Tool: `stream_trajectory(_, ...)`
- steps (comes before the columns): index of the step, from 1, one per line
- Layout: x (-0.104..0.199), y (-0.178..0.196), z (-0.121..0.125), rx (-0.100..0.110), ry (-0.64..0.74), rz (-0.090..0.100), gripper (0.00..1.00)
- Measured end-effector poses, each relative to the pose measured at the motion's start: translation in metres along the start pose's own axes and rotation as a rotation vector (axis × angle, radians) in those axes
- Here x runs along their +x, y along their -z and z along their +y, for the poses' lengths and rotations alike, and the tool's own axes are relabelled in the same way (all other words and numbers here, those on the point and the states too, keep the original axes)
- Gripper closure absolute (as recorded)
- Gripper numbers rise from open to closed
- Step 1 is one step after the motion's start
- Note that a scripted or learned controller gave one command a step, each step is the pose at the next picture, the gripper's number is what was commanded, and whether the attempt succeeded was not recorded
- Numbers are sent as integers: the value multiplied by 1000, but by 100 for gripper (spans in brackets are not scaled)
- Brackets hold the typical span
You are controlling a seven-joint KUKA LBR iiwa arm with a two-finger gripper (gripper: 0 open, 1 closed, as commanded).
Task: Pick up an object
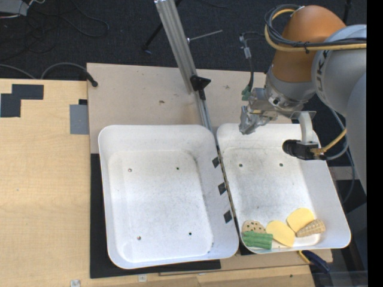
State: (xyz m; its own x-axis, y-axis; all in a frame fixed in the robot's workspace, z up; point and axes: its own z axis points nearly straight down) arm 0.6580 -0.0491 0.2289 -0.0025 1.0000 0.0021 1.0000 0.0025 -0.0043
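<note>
Objects fit for picking lay bunched in the near right corner of the right bin: small, toy-like pieces of food, probably light plastic or foam, so each would likely weigh next to nothing and skid on the smooth white floor if nudged from the side.

Going left to right, the pale wooden surface showed a flat, matt grain with a few dark patches. The left bin was a shallow white tray with rounded corners, its floor speckled with fine dark scuffs. Black clips sat along the seam between the two bins, and a ribbed aluminium bar slanted away from the far end of that seam.

In the cluster, the green piece came first, long and ridged; a hold across its narrow width looked the safest of all, since the ridges should give some bite. Just beyond it lay a tan spotted disc, flat and cookie-like, which offered little edge to pinch. Next were two yellow pieces, smooth, rounded and low, touching or overlapping one another, and likely slippery. The cone-shaped waffle piece lay farthest right, on its side, textured and tapered; its thicker end seemed the better place to close on.

The tool hung over the far left corner of the right bin, well apart from the cluster. Whether it was open or closed could not be told, and nothing was seen in it.
</note>
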Motion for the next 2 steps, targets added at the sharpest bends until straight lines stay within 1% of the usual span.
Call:
stream_trajectory(1, 54, -10, 4, 1, 1, 0, 100)
stream_trajectory(2, 104, 3, -1, -3, 1, 0, 100)
